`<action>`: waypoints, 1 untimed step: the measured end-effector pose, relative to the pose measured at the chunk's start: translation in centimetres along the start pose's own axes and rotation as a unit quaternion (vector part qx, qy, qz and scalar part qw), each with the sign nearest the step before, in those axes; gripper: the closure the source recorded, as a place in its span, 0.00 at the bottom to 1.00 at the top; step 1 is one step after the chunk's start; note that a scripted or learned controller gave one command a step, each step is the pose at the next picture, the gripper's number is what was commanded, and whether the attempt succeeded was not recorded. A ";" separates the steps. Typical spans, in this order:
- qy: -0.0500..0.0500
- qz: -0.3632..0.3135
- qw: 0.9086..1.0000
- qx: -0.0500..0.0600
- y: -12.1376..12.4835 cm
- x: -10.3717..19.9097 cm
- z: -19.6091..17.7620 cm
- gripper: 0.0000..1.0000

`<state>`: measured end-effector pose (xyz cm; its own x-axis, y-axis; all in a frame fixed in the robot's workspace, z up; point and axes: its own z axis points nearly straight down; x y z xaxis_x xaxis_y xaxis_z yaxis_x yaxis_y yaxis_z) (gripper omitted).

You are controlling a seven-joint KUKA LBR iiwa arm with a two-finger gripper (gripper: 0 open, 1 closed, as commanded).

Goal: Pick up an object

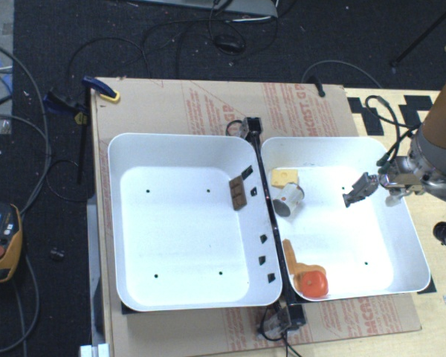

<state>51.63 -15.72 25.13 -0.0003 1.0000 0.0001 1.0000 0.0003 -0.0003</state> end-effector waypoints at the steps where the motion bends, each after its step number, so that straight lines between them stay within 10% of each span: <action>1: -0.001 0.000 1.000 -0.001 4.8 -2.7 -1.6 0.00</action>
